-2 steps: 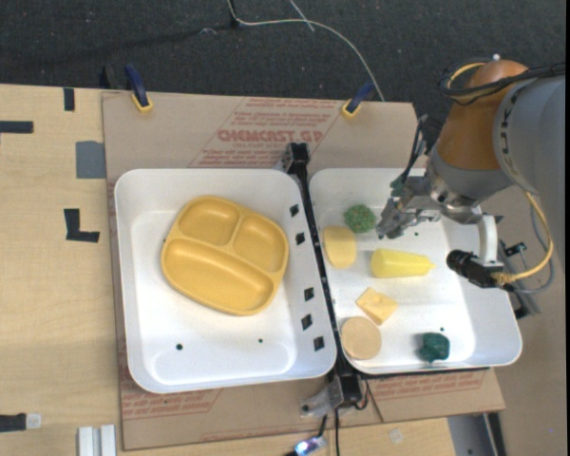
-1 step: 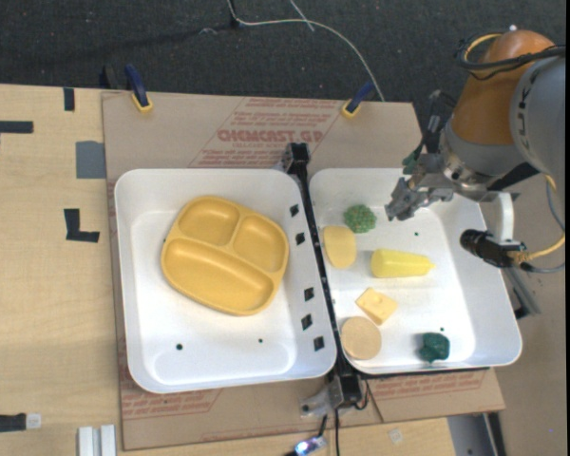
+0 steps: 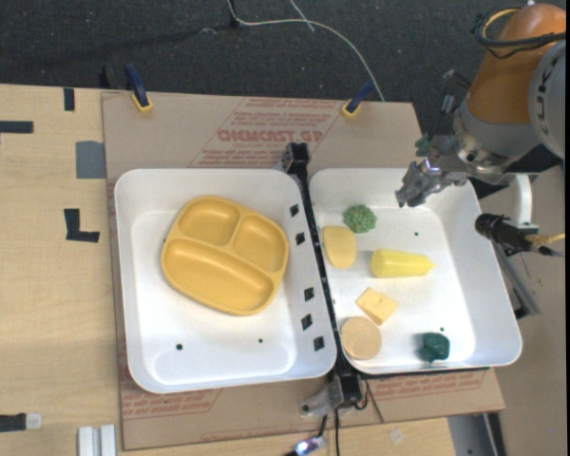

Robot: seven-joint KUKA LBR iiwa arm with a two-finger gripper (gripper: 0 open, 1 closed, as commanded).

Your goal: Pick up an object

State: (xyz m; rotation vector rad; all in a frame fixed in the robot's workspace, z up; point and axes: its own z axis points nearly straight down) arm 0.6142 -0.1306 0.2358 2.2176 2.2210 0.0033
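The gripper [image 3: 410,190] hangs over the right bin's [image 3: 484,283] far corner; its fingers' spread I cannot tell. Nearest lies the green broccoli piece [image 3: 360,218], probably light, stiff plastic with a bumpy crown, best pinched across its middle.

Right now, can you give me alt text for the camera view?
The tool hangs over the right bin's far edge, above a green broccoli piece, yellow food pieces and a green lump. The left bin holds a yellow divided plate.
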